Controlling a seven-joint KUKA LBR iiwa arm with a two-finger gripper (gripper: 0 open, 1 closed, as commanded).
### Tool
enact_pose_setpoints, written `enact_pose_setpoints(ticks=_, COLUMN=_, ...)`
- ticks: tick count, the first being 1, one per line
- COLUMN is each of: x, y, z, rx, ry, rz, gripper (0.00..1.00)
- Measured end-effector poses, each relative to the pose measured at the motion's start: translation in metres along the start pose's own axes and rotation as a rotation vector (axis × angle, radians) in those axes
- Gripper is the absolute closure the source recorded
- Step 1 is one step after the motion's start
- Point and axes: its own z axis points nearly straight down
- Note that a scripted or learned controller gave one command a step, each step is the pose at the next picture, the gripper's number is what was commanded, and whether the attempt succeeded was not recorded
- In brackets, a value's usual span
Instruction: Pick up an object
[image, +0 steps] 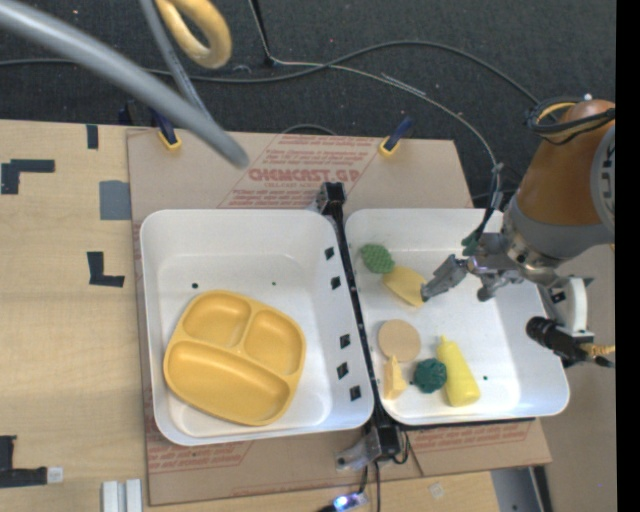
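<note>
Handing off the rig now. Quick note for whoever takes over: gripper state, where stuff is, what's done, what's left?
Gripper: over the right bin, open, nothing between its fingers, just right of the yellow wedge.
Right bin: green bumpy piece by the divider, yellow wedge beside it, tan disc, small yellow piece, dark green ball, yellow bottle-shaped item.
Left bin: yellow divided plate.
Done: no pick yet.
Left: close on one object, likely the wedge, and lift.
</note>
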Motion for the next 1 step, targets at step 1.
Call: enact_pose_setpoints(ticks=1, x=0.0006, y=0.0027, z=-0.0079, rx=-0.014, ry=-0.002, rz=-0.004, gripper=0.0)
